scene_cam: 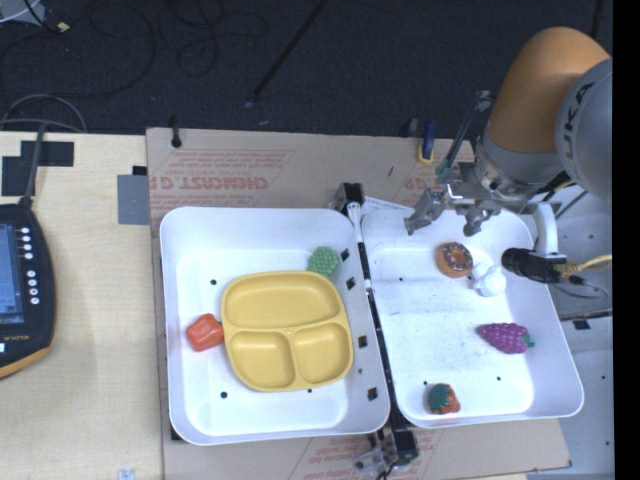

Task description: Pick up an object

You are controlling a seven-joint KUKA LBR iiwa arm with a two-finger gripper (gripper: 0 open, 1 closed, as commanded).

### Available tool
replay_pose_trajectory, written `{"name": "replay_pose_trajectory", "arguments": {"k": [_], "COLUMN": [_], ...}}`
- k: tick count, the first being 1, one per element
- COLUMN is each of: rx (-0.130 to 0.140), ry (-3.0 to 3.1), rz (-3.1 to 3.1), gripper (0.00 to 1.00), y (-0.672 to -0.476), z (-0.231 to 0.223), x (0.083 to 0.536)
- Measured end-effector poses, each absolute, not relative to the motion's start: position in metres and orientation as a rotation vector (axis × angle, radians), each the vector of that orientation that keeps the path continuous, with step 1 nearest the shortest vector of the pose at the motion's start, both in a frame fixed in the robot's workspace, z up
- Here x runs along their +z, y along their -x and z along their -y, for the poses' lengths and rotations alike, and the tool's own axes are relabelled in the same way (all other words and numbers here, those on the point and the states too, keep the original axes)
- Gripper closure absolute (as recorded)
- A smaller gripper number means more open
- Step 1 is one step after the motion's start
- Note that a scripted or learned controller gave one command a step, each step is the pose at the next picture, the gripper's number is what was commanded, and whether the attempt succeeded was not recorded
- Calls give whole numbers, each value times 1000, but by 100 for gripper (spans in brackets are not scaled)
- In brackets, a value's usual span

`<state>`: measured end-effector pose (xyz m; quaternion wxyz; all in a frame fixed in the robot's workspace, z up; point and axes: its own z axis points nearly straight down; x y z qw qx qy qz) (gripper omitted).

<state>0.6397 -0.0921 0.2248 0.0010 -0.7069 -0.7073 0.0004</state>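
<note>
My gripper [445, 218] hangs over the far edge of the right bin [560, 393], its two fingers spread apart with nothing between them. Just below and slightly right of it, a round brown-orange piece [454, 259] lies on the bin floor. A small white object [488, 281] sits next to that piece. A purple bunch of grapes [504, 337] lies further toward the front right. Near the front rim rests a red and green item [441, 399].
The left bin [180, 388] holds a yellow divided plate [288, 328], a green knobbly object [324, 260] at the plate's far corner and an orange-red piece [204, 333] to its left. A black handheld pendant [18, 288] lies at the bench's left edge.
</note>
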Motion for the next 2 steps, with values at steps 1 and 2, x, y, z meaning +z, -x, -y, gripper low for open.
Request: {"name": "replay_pose_trajectory", "arguments": {"k": [1,2], "rx": [2,4], "ry": [2227,2226], "rz": [2219,2216], "gripper": [0,0], "y": [-609,-577], "z": [157,216], "x": [260,265]}}
